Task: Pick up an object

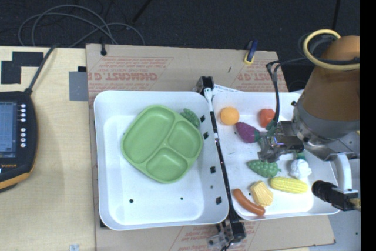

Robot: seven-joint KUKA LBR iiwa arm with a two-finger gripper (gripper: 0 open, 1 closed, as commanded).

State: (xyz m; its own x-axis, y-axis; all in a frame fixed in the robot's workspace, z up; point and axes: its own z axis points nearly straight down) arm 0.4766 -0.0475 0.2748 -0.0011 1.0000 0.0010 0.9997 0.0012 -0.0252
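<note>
arm [332,91] over right bin [311,204], gripper [271,149] grip state unclear, above green veg [263,168], corn [288,186] beside, purple piece [247,132] near divider

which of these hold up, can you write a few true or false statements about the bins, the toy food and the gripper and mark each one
1. The green divided plastic plate lies in the left white bin. True.
2. The round orange toy fruit lies on the green plate. False: it lies in the right white bin, near its far left corner.
3. The yellow toy corn cob lies in the right bin, near its front edge. True.
4. The two-finger gripper is over the left bin. False: it is over the right bin, among the toy food.
5. The purple toy eggplant lies between the orange fruit and the gripper. True.
6. The orange-red toy sausage lies on the cardboard outside the bins. False: it lies in the right bin's front left corner.
</note>
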